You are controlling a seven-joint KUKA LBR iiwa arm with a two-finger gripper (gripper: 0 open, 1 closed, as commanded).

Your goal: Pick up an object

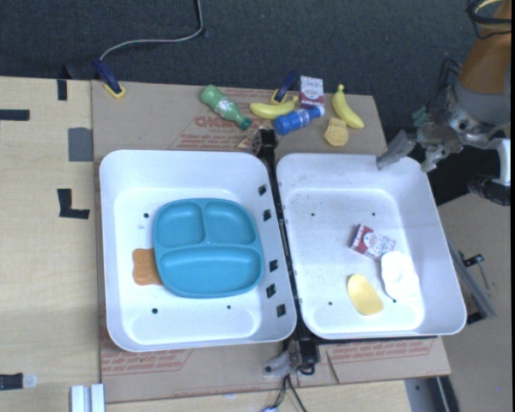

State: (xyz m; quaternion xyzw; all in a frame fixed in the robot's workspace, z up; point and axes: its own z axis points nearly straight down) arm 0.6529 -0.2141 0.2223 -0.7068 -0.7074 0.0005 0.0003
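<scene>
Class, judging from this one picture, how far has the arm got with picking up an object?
Nothing looks done yet. The gripper hovers at the right bin's upper right corner, nothing visible between its jaws. The red packet, yellow piece and white item lie in that bin. Reaching, grasping and lifting remain.

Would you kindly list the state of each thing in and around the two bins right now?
Gripper: above right bin's far right corner, holding nothing.
Blue plate: flat in left bin.
Orange piece: partly under the plate.
Red packet: lying in right bin.
White object: beside the packet.
Yellow piece: lying flat.
Green bottle: on its side behind the bins.
</scene>
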